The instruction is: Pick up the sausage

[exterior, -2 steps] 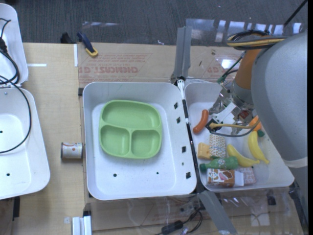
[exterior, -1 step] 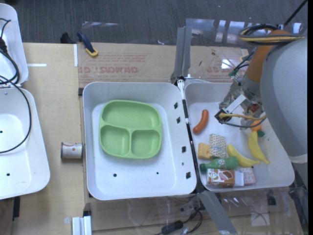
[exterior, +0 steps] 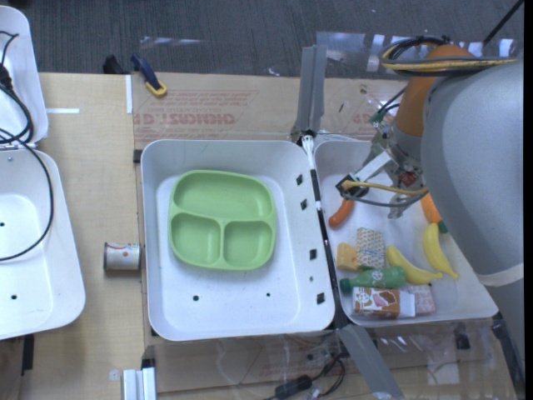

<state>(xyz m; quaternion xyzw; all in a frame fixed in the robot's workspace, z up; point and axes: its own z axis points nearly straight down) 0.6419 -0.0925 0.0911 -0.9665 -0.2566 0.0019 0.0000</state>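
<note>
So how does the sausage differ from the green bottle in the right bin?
The sausage is orange-red; the bottle is green. The sausage lies slanted by the left wall of the right bin; the bottle lies almost level, nearer the front edge. The bottle looks longer than the sausage. Both lie flat in that bin.

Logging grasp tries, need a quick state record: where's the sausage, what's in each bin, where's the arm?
sausage: in right bin, by its left wall
right bin: also bananas, green bottle, packet
left bin: green plate
arm: over right bin
</note>
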